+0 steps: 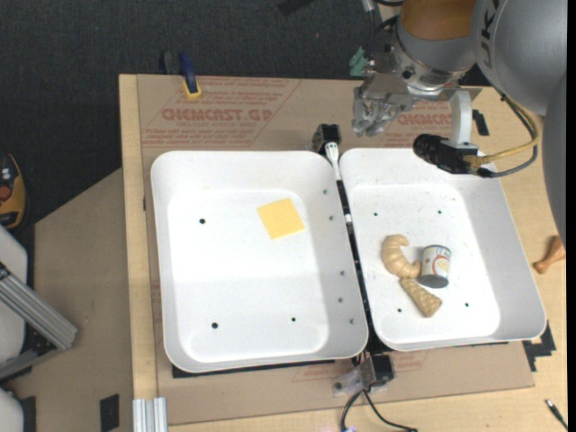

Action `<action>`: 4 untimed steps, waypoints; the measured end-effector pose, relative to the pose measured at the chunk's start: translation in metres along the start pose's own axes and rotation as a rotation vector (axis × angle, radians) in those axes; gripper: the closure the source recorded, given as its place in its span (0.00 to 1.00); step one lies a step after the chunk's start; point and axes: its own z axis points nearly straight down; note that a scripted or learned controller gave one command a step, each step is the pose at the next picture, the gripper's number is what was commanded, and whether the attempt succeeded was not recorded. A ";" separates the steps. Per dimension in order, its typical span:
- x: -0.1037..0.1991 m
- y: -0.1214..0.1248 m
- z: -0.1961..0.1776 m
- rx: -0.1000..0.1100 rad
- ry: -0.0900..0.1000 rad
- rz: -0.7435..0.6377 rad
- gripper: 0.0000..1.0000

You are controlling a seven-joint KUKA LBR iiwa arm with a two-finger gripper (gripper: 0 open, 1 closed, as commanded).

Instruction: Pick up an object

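A yellow square piece [281,218] lies flat in the left bin [180,268]. In the right bin [486,241] a tan curved piece [394,252] rests beside a small tin can [434,265] lying on its side, with a tan croissant-like piece [421,296] just below them. My gripper [372,121] hangs above the far rim of the right bin, near the gap between the bins, well apart from every object. Nothing shows between its fingers.
A black clamp [327,138] sits at the top of the seam between the bins. A black cylindrical fitting [443,154] with a cable juts over the right bin's far edge. A blue and yellow clip [190,77] lies at the board's far left.
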 end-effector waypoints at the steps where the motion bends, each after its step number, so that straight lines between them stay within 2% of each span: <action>1: 0.037 0.015 -0.216 -0.016 0.003 -0.002 1.00; 2: 0.089 0.011 -0.019 0.024 0.001 -0.002 1.00; 3: 0.124 0.015 -0.195 -0.015 0.006 -0.003 1.00; 4: 0.161 0.011 0.011 0.020 -0.001 -0.001 1.00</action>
